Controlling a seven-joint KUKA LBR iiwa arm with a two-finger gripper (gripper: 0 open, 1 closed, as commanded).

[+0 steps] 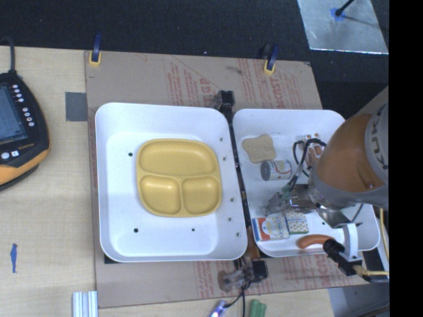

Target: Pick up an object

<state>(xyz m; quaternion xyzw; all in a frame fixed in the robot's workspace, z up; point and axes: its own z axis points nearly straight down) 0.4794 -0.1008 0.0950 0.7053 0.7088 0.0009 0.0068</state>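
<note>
The right bin [291, 119] holds several small items. A tan flat piece [259, 148] lies at its far left, with a small silver can [274, 170] on its side just below. Two printed packets [271, 228] [298, 224] lie near the front wall, beside an orange sausage-shaped item [309, 242]. A dark wiry object [308, 146] sits near the back. My gripper [289, 199] hangs low over the middle of this bin, just above the packets and right of the can. The arm's orange band [347, 157] hides the bin's right half.
The left bin [119, 177] holds a yellow divided plate [178, 177]. A black and orange pendant [16, 134] lies on the bench at far left. Clamps [95, 53] [269, 59] hold the cardboard sheet at the back. Cables and a connector [244, 275] sit at the front between the bins.
</note>
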